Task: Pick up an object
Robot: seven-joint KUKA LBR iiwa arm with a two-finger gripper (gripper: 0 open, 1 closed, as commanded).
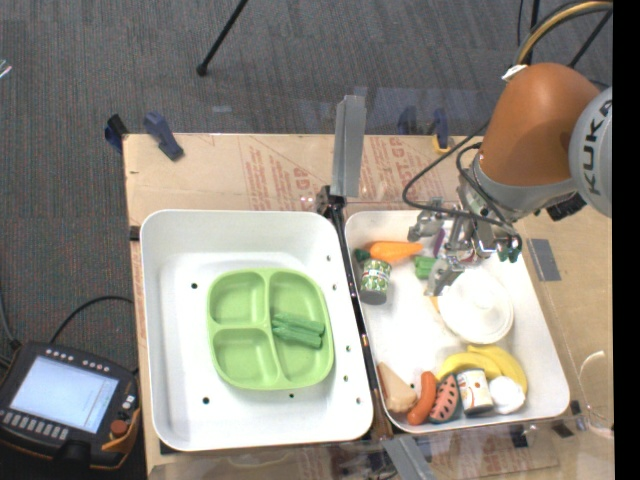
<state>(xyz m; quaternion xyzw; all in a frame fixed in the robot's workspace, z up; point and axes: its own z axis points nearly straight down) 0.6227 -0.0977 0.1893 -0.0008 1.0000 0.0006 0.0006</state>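
Pincer (452,258) over right bin (540,368), grip state unclear | bench (230,173) plywood | floor (100,48) grey carpet

A cardboard sheet (250,173) is lying on the bench under both bins. A handheld control pad (65,400) with a lit screen is sitting on the floor at lower left, its cable (60,318) curling beside it. A thin black pole (228,23) is slanting across the grey carpet (90,58).
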